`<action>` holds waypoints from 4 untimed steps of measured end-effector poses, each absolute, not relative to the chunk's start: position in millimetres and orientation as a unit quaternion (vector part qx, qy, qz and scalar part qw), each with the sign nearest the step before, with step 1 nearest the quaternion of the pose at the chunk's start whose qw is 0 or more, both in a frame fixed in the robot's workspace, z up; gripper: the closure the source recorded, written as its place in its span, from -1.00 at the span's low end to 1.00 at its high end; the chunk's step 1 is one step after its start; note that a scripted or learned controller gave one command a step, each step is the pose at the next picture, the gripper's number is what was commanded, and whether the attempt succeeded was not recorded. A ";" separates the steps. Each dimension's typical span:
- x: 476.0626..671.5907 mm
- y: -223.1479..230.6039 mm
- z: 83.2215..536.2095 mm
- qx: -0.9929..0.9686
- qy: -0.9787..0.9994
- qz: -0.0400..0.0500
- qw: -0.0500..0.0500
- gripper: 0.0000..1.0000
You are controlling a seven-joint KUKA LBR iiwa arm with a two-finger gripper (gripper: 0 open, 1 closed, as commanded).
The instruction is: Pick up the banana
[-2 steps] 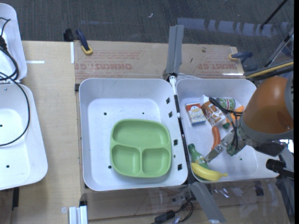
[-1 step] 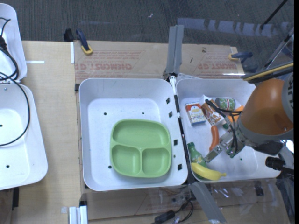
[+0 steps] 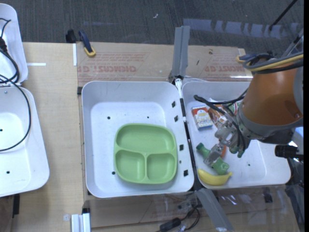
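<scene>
Cardboard (image 3: 145, 62) print mirrored, unreadable; hand (image 3: 223, 144) above banana (image 3: 214, 177).

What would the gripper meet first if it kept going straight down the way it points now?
Probably the green object lying just below the gripper, not the banana, which sits nearer the right bin's front edge. Depth is hard to judge from this slanted view.

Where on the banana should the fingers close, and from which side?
Probably the banana at its thick middle, from straight above, fingers across its short width. It lies flat along the right bin's near wall, with a green object close behind.
</scene>
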State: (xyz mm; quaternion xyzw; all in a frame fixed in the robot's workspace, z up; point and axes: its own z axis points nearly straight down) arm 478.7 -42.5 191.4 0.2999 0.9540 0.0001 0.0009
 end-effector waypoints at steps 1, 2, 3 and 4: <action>478.6 -8.0 192.2 0.181 0.983 0.000 0.000 -1.00; 479.3 3.8 228.5 0.015 1.000 0.000 0.002 -1.00; 478.2 -91.6 198.9 0.006 1.000 0.000 0.000 -1.00; 495.3 -93.7 101.8 -0.061 0.998 0.000 0.001 -1.00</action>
